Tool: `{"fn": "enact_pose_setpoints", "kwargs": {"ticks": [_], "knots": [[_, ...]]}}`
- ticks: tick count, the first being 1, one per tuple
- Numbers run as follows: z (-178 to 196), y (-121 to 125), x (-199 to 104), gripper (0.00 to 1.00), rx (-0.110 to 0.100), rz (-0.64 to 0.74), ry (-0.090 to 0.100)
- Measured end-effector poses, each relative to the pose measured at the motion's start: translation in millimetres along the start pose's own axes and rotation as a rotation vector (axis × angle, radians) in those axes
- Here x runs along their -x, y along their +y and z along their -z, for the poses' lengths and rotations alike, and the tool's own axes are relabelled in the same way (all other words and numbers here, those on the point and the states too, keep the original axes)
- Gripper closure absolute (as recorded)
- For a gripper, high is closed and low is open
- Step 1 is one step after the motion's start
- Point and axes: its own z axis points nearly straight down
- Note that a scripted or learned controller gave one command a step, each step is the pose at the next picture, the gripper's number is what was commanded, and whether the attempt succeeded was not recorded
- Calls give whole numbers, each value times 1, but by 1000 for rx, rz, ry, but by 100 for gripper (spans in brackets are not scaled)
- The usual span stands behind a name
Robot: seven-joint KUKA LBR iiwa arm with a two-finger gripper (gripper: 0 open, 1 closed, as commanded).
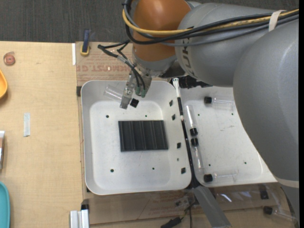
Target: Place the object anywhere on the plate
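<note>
A small dark piece (134,103) sits just beside the tip of the claw (126,100), over the upper part of the left bin (95,175); the view does not settle whether it touches the bin floor or whether the claw holds it, and whether the claw is wide or narrow cannot be told from this angle. At about 5 o'clock from the piece, a little apart from it, the black ribbed plate (143,135) lies flat near the middle of the same bin, its grooves running up and down the view. A pale, see-through scrap (112,93) rests against the bin's floor at 9 o'clock from the claw.

The grey arm (247,51) sweeps in from 3 o'clock, its orange band (159,23) looped with yellow and black cables, and the wrist hangs over the bin's far rim.

At 3 o'clock from the left bin, touching it along a shared edge, stands the right bin (223,141), partly hidden under the arm. A clear tube (191,122) lies along that shared edge, and small black bits (207,100) dot the right bin's floor.

The tan desk (42,165) stretches off to 9 o'clock, carrying a pale strip (26,125), a reddish disc (8,58) and, at the view's left edge, an orange object (2,87) and a teal one (3,208). A blue clamp (86,38) stands at 11 o'clock, beside printed cardboard (102,66).
</note>
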Motion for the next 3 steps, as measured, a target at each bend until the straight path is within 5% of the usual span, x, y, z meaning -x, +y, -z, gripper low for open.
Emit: {"fn": "enact_pose_setpoints", "kwargs": {"ticks": [1, 2, 3], "knots": [[-1, 36, -10, 100, 2, 210, -3], [-22, 20, -53, 100, 1, 651, 1], [-22, 20, -53, 0, 1, 651, 0]]}}
